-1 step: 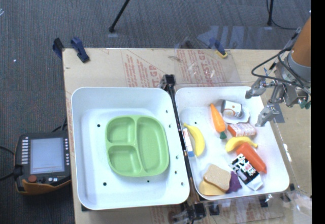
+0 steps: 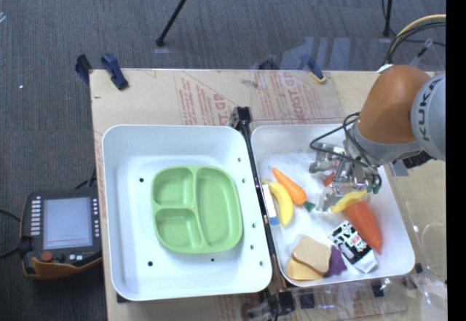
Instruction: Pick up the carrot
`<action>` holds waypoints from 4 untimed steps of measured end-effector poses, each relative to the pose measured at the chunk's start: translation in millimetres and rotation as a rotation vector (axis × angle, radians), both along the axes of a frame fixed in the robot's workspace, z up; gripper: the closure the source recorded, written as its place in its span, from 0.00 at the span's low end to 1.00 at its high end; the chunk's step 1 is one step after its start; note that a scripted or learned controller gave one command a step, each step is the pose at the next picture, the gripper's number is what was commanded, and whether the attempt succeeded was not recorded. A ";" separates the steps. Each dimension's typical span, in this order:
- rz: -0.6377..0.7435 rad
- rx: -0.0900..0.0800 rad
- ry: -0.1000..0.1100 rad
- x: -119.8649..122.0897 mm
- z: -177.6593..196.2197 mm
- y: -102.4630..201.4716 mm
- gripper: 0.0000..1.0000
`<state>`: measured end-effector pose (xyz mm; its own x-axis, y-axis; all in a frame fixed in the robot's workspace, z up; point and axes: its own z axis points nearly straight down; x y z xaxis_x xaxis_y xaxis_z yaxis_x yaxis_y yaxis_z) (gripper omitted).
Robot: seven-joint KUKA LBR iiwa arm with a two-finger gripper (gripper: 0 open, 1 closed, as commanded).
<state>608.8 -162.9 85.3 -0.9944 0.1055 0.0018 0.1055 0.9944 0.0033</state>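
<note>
The carrot [image 2: 289, 185] is a small orange toy with a green tip. It lies slantwise in the left part of the right bin [image 2: 397, 188], just above a yellow banana [image 2: 281, 203]. My gripper [image 2: 342, 183] hangs low over the middle of that bin, to the right of the carrot and apart from it. It sits right above a yellow piece [image 2: 344, 201] and the top end of a larger orange cone-shaped piece [image 2: 365, 226]. Nothing shows as held.
At the right bin's front lie a bread slice [image 2: 313, 254], a cheese slice [image 2: 300, 269], a purple piece [image 2: 337, 261] and a small milk carton [image 2: 353, 245]. The left bin [image 2: 120, 167] holds a green divided plate [image 2: 196, 209]. A teach pendant [image 2: 64, 228] sits off the bench at left.
</note>
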 end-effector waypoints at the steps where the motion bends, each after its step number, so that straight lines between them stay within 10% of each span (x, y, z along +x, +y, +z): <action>1: 0.061 -0.005 -0.002 -63.0 2.7 82.1 0.00; 2: -0.275 0.000 -0.011 3.0 106.3 143.6 0.00; 3: -0.227 -0.005 0.003 4.7 55.8 75.9 0.00; 4: -0.073 -0.002 0.001 27.6 0.9 86.9 0.00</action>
<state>636.4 -76.0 86.2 -0.9841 0.1774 0.0023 0.1774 0.9841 0.0010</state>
